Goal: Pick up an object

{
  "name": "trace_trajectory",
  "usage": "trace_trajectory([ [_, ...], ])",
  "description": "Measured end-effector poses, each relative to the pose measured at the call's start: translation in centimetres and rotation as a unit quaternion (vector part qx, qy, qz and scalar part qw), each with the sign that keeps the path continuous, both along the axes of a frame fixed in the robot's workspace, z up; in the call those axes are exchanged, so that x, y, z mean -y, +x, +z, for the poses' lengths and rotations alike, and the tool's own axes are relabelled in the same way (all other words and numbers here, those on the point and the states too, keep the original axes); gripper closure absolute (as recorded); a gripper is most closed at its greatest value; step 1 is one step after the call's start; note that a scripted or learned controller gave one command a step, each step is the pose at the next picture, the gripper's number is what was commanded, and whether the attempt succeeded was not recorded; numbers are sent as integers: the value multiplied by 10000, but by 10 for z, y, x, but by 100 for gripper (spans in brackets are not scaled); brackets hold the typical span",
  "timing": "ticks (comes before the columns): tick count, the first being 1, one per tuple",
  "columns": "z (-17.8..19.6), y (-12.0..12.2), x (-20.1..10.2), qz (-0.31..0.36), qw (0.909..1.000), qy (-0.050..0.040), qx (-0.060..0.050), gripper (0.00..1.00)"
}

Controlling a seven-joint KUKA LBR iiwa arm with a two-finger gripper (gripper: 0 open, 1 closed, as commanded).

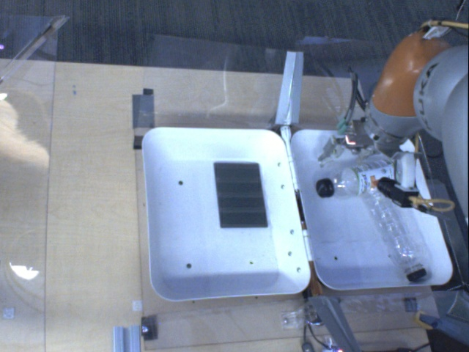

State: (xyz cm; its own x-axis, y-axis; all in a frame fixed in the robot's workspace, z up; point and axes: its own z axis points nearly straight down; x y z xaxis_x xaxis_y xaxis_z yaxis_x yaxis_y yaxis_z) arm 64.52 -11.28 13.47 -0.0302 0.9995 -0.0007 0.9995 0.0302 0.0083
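Gripper [352, 139] low at far edge of right white bin [344, 270]; finger state: cannot tell. Clear plastic bottles, black-capped [350, 183], lie unlifted. Pick outstanding.

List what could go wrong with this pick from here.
The two clear bottles in the right bin are round, glossy and see-through, so the fingers might slip or miss them. They lie close together near the gripper, so reaching for one could knock the other.

Two clear bottles [366, 180] lie in right bin [344, 259].
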Motion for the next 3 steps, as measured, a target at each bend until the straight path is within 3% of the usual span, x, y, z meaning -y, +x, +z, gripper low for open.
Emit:
trace_trajectory([
  [1, -46, -38, 7, 194, 9998, 0, 20, 0],
  [2, -34, -34, 7, 203, 9998, -5, 65, 100],
  [3, -34, -34, 7, 203, 9998, -6, 63, 0],
])
